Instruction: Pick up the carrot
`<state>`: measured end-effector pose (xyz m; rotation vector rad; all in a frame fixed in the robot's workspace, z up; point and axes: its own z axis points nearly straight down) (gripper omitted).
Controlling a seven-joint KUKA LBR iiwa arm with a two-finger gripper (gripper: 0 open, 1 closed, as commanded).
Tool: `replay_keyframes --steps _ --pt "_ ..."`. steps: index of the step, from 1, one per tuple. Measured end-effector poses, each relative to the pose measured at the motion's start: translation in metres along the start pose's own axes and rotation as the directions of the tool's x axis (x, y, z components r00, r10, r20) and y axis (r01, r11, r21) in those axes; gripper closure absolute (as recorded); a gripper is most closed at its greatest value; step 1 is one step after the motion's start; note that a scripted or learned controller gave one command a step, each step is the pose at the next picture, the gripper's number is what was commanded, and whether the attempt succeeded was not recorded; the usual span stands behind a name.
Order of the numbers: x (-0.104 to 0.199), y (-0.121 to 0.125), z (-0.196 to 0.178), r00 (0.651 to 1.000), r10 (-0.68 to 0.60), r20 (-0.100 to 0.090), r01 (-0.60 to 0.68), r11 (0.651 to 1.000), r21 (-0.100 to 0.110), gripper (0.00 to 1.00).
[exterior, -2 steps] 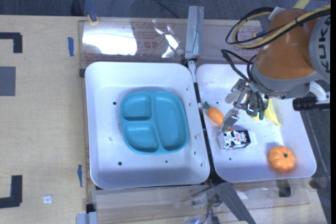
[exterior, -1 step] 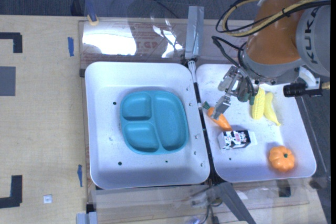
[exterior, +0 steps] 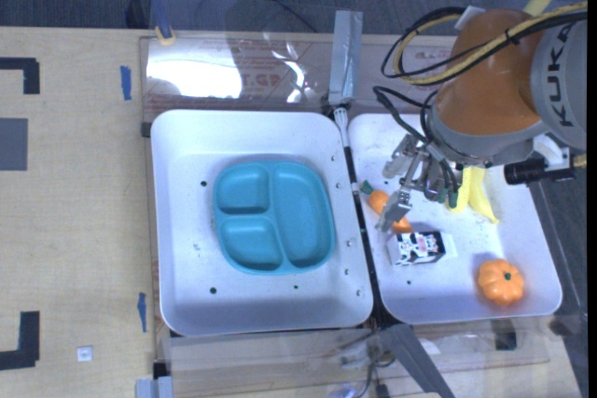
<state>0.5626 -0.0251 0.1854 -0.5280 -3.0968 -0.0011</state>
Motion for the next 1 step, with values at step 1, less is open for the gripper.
replay_keyframes --steps 1 --pt "-0.0867 -0.0463 0.0677 0.995 -0.103 0.000 0.103 0.995 0.002 0.00"
